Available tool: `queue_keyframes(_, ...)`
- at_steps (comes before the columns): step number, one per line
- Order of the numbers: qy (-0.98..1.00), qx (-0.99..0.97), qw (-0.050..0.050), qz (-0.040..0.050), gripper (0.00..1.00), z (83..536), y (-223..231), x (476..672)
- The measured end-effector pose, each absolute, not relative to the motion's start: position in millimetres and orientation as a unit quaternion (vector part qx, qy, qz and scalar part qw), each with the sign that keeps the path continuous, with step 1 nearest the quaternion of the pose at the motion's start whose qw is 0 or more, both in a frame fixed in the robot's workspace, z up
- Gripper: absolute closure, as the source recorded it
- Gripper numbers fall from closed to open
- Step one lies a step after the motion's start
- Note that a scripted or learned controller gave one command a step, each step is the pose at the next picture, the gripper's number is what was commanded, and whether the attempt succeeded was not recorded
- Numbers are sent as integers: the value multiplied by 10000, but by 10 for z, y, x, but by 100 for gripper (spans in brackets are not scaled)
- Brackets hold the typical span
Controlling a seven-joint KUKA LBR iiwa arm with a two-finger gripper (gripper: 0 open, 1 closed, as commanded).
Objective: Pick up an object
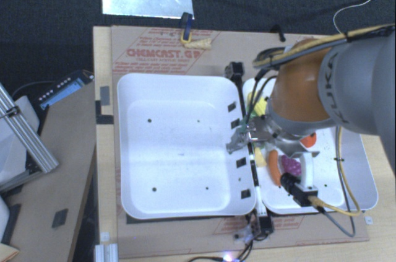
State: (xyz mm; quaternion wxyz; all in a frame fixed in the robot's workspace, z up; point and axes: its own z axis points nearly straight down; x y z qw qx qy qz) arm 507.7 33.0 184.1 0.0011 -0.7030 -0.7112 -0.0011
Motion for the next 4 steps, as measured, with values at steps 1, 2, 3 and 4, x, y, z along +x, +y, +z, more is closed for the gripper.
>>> queue_keyframes(1,-7082,-7060,-9,-20,100,1953,283,5095)
queue_keyframes(2,-7105,-7037,-4,-19,100,1839,759,5482)
queue_keyframes(3,-7101,-7040,-55,-91,100,4586,1204,5746)
queue_keyframes(4,-7089,-7053,24,39,100,2692,1474,6183)
